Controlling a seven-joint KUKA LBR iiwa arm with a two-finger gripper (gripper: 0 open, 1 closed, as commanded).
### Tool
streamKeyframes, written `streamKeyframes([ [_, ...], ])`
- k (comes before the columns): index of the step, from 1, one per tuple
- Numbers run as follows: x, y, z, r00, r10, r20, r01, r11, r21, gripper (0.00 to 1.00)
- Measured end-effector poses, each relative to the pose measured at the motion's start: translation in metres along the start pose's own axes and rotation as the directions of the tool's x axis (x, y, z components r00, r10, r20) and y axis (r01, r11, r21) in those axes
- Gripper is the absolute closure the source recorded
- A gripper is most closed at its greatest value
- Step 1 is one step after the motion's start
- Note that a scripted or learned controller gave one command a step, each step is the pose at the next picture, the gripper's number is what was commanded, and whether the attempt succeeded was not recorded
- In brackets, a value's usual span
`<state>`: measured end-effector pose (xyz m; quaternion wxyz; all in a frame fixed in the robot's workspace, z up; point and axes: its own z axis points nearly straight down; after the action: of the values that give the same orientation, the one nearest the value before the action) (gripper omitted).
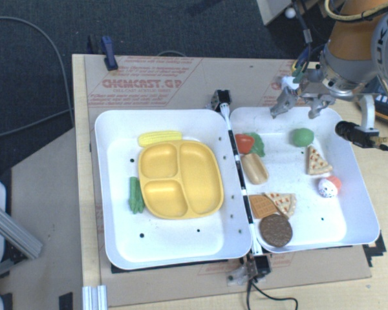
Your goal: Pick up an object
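My gripper point(300, 108) hangs over the far edge of the right bin point(355, 199), open, with nothing between its fingers. Just below and in front of it lies a green ball point(302, 136). The same bin holds a pizza slice point(317, 161), a white and orange egg-like toy point(328, 186), a red tomato with a green leaf point(246, 143), a hot dog bun point(253, 168), a cracker and waffle piece point(272, 205) and a brown cookie point(275, 230).
The left bin point(110, 173) carries a yellow divided plate point(180, 177), a corn cob point(160, 137) behind it and a green bean pod point(136, 195) at its left. A blue clamp point(107, 52) sits at the bench's far left corner.
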<state>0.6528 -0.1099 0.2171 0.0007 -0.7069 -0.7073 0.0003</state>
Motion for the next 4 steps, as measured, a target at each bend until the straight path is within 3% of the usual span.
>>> streamKeyframes([
  [1,-0.063,0.013,0.133,1.000,0.001,0.001,-0.001,1.000,0.000,0.00],
  [2,-0.051,-0.034,0.132,1.000,0.001,0.000,-0.001,1.000,0.000,0.00],
  [3,-0.050,-0.033,0.122,1.000,0.002,0.000,-0.002,1.000,-0.002,1.00],
  [4,-0.050,-0.033,0.122,1.000,0.002,0.000,-0.002,1.000,-0.002,0.00],
])
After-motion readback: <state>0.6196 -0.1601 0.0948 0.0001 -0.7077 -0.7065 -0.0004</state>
